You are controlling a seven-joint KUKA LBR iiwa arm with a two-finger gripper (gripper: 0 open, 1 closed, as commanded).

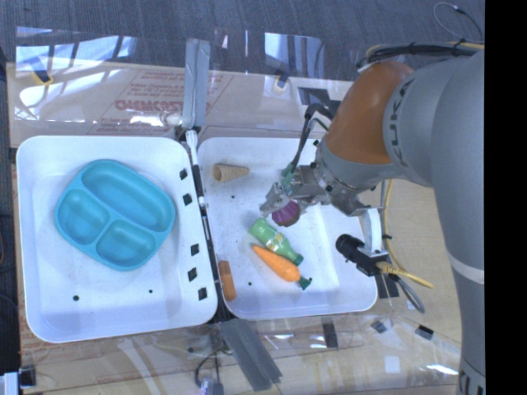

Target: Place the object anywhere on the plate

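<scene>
Pincer [284, 204]: closed around the purple thing [286, 214], above the right bin [346, 299].
Plate [116, 213]: far to its left, in the left bin [33, 220].
Carrot [277, 263]: just below it.

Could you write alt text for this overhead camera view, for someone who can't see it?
A grey and orange robot arm reaches from the right into the right-hand white bin, its gripper just above a purple object. Nearby lie a green object, a toy carrot and a tan cone. The left bin holds a blue divided plate.
</scene>
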